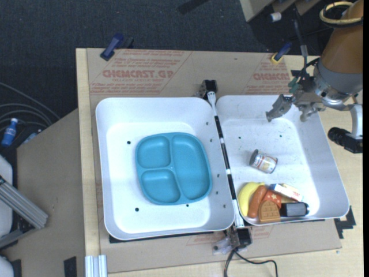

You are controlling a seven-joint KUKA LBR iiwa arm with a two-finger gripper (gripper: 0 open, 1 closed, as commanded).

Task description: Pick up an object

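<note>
In the right bin [323, 154] a small jar [263, 162] with a grey lid lies on its side near the middle. At the bin's front corner sits a pile: a yellow piece [248, 195], an orange-brown toy [268, 206], a white tube [287, 191] and a dark block [294, 209]. My gripper [291, 108] hangs over the far part of the right bin, well behind the jar. Its fingers [277, 109] are spread apart with nothing between them. The left bin [115, 126] holds a blue divided plate [173, 167].
The two bins meet at a black clip [209, 88] at the back and another [241, 235] at the front. Blue clamps [112, 46] hold the cardboard sheet under the bins. Cables and a bottle [8, 133] lie off the bench at left.
</note>
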